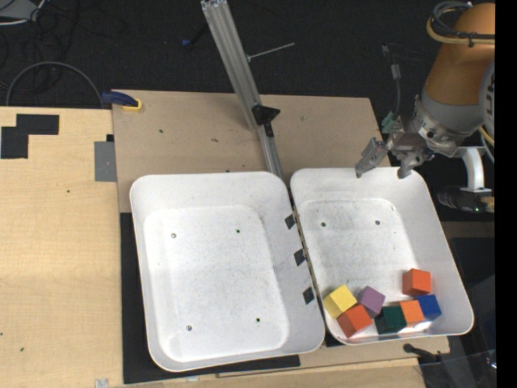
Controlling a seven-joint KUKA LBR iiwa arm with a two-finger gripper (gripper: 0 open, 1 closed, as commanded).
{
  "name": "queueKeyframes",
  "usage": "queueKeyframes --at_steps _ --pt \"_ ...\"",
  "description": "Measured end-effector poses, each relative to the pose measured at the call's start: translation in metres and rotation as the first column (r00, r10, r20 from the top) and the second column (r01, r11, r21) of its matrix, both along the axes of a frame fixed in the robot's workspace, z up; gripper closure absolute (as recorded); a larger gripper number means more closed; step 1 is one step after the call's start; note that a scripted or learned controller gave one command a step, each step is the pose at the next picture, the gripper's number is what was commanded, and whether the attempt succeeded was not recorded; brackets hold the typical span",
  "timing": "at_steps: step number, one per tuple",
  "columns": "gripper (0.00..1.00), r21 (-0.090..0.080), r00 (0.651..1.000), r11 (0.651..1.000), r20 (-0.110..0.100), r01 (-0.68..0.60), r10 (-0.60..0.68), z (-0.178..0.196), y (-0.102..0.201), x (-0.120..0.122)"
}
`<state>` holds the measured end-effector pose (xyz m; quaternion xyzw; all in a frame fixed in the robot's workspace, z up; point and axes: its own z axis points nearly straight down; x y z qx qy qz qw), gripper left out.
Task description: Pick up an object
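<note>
A cluster of small coloured blocks is gathered in the near right corner of the right bin (323, 186). A yellow block (341, 299) is seen at the cluster's left, with a purple block (371, 299) just beside it and a red-orange block (354, 320) touching it on the near side. A dark green block (390, 319) is placed next to that one, followed by an orange block (412, 310) and a blue block (430, 306) against the bin's near rim. A second red block (417, 281) is set slightly apart, on the far side of the blue one, close to the right wall.

The rest of the right bin's floor is speckled white. The left bin (161, 186) is laid alongside it, and the two are joined by a seam marked with three small black tabs.

The gripper (388, 162) is held above the far edge of the right bin, well apart from the blocks. Its two fingers are seen spread, with a clear gap between them, and nothing is gripped. The orange band (460, 63) of the arm is visible above the wrist at the upper right.

A slanted metal rail (238, 67) is mounted on the brown board behind the bins.
</note>
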<state>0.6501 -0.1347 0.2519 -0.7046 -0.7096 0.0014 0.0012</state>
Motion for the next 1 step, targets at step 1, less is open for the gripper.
queueKeyframes --at_steps 1 --pt "0.00 0.000 1.000 1.000 0.002 0.005 -0.005 0.0941 -0.0116 -0.0108"
